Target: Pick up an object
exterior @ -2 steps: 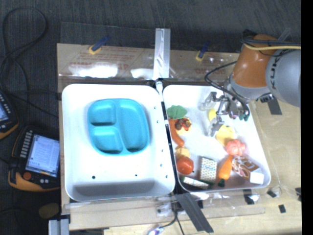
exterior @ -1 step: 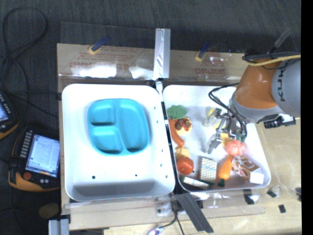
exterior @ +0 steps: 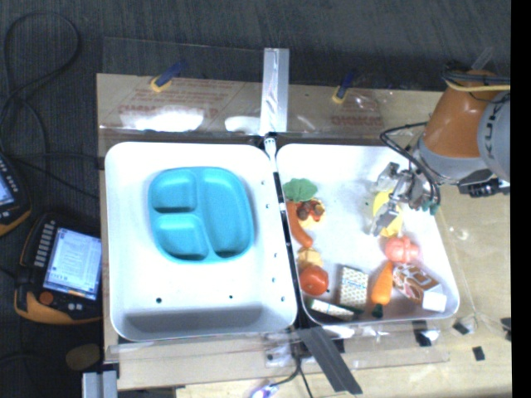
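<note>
Left bin (exterior: 124,247): blue three-compartment tray (exterior: 201,212), centred, long axis toward the far edge. Right bin (exterior: 348,157): toy food crowded along the near edge and left wall, including a tomato (exterior: 314,281) and an upright carrot (exterior: 381,283). Yellow piece (exterior: 387,220), elongated and running near-to-far, lies by the right wall; shape unclear, partly covered. Gripper (exterior: 404,191) sits directly over it; grip state cannot be told.

Arm (exterior: 473,131) cut off, perhaps mid-wrist
</note>
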`<state>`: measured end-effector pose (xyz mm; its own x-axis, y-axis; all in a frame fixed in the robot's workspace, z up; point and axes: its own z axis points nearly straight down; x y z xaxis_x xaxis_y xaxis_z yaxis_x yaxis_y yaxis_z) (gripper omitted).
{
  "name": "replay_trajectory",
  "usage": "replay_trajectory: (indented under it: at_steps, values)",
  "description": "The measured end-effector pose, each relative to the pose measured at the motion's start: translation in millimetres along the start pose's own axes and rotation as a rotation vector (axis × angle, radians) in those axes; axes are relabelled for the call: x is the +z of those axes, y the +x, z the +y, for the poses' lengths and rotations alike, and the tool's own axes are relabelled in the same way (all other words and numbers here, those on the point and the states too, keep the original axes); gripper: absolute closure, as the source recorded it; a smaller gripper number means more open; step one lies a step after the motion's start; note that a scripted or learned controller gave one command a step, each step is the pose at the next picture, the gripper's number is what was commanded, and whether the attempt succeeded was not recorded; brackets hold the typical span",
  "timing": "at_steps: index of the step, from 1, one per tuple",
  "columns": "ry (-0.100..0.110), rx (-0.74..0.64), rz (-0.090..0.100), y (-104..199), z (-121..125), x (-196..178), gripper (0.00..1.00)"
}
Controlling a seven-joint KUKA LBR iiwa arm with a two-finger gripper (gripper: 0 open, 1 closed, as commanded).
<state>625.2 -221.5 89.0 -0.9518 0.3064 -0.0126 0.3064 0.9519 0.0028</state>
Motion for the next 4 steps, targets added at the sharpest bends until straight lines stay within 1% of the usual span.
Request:
replay_trajectory:
  at_steps: [1, 2, 3, 4]
  values:
    - [0.005, 0.044, 0.003, 74.3, -26.2, -2.2, 0.0]
    - [0.001, 0.234, -0.007, 127.3, -41.3, -4.1, 0.0]
    - [0.002, 0.23, -0.009, 126.3, -39.3, -13.1, 1.0]
    - [0.006, 0.212, 0.0, 123.8, -37.7, -4.5, 1.0]
